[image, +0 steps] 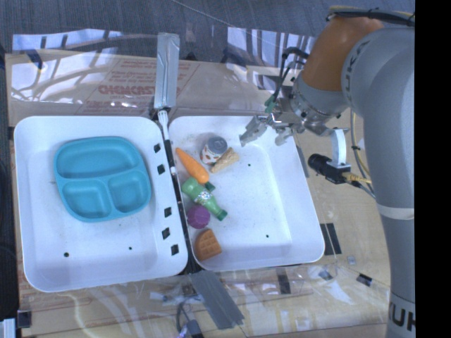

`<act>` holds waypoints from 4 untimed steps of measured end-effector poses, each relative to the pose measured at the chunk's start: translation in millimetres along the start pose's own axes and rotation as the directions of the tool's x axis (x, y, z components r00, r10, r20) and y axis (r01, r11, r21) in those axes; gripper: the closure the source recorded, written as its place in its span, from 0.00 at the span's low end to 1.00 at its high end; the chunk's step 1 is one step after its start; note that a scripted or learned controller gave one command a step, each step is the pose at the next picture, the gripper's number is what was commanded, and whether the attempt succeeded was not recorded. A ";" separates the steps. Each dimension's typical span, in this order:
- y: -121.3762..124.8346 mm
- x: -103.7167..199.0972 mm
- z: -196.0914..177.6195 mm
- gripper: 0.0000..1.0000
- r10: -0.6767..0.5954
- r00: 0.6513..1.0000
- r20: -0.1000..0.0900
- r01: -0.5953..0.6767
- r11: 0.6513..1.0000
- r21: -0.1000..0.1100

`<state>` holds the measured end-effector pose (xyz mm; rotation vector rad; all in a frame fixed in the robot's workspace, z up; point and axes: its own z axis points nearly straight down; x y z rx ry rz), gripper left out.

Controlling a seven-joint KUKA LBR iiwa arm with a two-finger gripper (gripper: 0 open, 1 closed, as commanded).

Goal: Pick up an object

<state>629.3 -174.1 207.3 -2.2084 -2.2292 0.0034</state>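
My gripper (266,130) hangs at the right bin's (296,220) twelve o'clock edge, fingers spread with nothing between them, so I judge this the approach step. The nearest pick, a can (214,148), lies at its nine o'clock (carrot (193,165) beyond); next I'd shift over and descend.

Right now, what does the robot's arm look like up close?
The arm is big, round and grey, with an orange band above its wrist. Thin dark cables loop around the wrist. The gripper at the end is small, grey metal. White letters show low on the arm.
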 end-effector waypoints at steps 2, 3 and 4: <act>32.6 84.0 108.9 0.00 -0.002 1.000 0.000 0.002 1.000 -0.014; 30.6 83.5 102.5 1.00 -0.005 1.000 0.000 0.005 1.000 -0.005; 6.2 141.8 -7.3 1.00 -0.002 1.000 0.000 0.002 1.000 -0.011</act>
